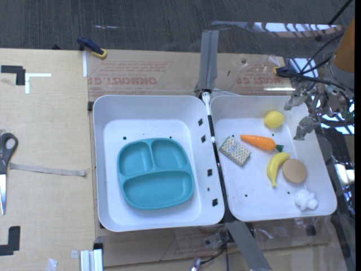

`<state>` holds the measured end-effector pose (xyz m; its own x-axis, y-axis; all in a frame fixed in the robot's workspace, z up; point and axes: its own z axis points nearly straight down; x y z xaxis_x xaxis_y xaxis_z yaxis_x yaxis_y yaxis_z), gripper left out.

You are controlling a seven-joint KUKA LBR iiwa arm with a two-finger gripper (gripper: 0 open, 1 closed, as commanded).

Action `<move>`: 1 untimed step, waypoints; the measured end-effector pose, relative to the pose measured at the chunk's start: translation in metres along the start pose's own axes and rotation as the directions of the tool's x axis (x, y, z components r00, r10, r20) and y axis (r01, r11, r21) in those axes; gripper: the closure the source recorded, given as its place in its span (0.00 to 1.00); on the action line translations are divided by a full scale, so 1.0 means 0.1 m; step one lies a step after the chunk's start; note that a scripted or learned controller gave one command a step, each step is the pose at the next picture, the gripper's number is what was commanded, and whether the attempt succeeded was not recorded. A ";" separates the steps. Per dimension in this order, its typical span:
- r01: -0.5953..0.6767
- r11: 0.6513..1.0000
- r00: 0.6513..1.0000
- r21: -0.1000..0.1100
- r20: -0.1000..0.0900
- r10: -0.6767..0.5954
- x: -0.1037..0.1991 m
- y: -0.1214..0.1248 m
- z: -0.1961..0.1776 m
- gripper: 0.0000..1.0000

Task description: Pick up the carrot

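The orange carrot (258,142) with a green stem end lies flat in the right bin (242,199), near its middle, pointing left. My gripper (298,118) hangs over the bin's right rim, up and to the right of the carrot and well apart from it. Its two grey fingers (293,101) stand spread, open, with nothing between them.
Around the carrot lie a yellow lemon (274,119), a banana (276,167), a round tan disc (294,171), a white crumpled piece (306,199) and a checkered pad (234,151). The left bin (107,151) holds a teal divided plate (156,173). Scissors (5,168) lie on the bench's far left.
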<state>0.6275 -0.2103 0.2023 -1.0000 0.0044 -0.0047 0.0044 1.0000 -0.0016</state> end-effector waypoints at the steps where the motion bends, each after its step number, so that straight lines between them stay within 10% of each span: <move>1: -0.008 1.000 1.000 0.000 0.001 0.008 -0.07 0.48 1.08 0.00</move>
<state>0.6350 -0.1628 0.0940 -0.9999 0.0121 -0.0061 0.0121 0.9999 -0.0011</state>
